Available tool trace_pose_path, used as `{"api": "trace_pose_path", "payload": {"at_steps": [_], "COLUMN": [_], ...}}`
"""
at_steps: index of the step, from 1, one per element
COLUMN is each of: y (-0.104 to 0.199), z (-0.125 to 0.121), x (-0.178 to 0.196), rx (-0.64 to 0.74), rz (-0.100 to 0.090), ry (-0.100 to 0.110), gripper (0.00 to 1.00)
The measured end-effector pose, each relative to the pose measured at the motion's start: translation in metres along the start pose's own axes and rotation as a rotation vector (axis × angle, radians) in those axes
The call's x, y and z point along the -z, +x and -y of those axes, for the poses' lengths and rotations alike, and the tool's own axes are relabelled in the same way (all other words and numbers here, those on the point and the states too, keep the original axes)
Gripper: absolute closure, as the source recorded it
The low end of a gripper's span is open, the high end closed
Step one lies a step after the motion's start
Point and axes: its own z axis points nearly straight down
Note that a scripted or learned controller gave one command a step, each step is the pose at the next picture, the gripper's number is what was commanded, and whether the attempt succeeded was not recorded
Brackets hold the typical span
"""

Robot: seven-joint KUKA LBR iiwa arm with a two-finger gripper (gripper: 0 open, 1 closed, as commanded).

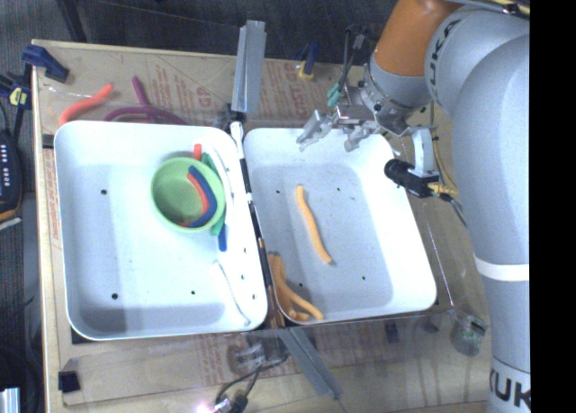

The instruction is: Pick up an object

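Green bowl [187, 193] sits in our left bin [108, 294], coloured strips tucked inside it. Right bin [396, 285]: orange strip [314, 224] lies flat mid-floor, well clear of the walls; more orange pieces [290, 297] jammed in the near-left corner. Gripper [337, 128] hangs over the far rim, fingers spread, nothing between them. We'd go for the middle strip: move toward the near side, turn the fingers across its width, centre on it, drop straight down, then close.
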Motion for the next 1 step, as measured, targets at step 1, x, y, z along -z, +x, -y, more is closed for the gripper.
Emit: {"api": "trace_pose_path", "payload": {"at_steps": [1], "y": [-0.01], "z": [0.0299], "x": [-0.1313], "rx": [0.118], "rz": [0.002], "ry": [-0.004], "gripper": [0.0]}}
